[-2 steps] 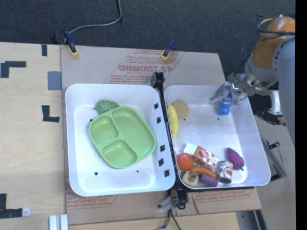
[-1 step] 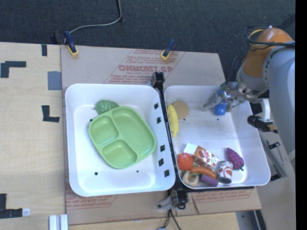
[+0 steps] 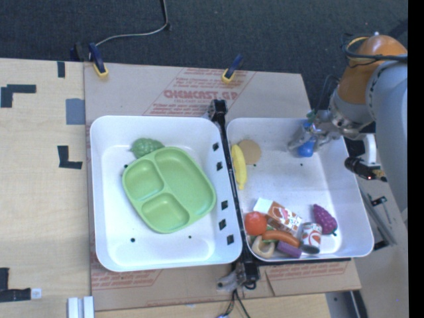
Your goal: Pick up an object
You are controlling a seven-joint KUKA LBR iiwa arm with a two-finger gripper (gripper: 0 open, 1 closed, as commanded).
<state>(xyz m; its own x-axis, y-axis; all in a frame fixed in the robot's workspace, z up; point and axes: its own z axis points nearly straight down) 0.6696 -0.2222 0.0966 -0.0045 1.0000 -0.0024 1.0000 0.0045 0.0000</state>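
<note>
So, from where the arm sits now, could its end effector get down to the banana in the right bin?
Probably yes. The banana lies alone along the right bin's left wall, nothing on top of it. The end effector hovers in the same bin with bare floor between. The wall beside it may crowd a grasp.

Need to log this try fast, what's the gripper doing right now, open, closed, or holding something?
Gripper: low over the right bin's far end, at a small blue object; open or closed cannot be told, and no hold is visible.
</note>
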